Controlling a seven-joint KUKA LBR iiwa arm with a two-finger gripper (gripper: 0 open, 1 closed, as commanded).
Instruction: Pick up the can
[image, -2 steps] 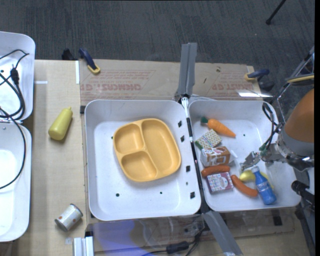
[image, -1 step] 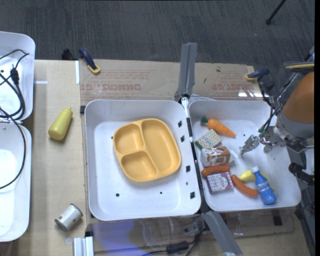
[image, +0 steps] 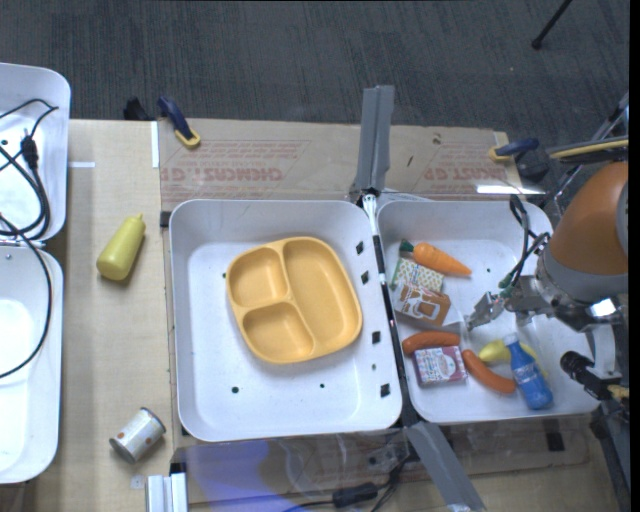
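1. Lying on the bench, the can (image: 137, 433) sits outside the left bin's (image: 190, 330) front-left corner.
2. Over the right bin (image: 480, 228), the gripper (image: 487, 309) fingers spread narrowly, holding nothing.

Open bench around can (image: 137, 433) at lower left of frame; left bin (image: 190, 330) wall just right, yellow bottle (image: 121, 248) well above.

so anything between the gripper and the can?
Yes. The gripper is over the right bin; the can lies outside both bins, on the bench off the left bin's lower-left corner. That whole bin, with its yellow divided plate, lies between.
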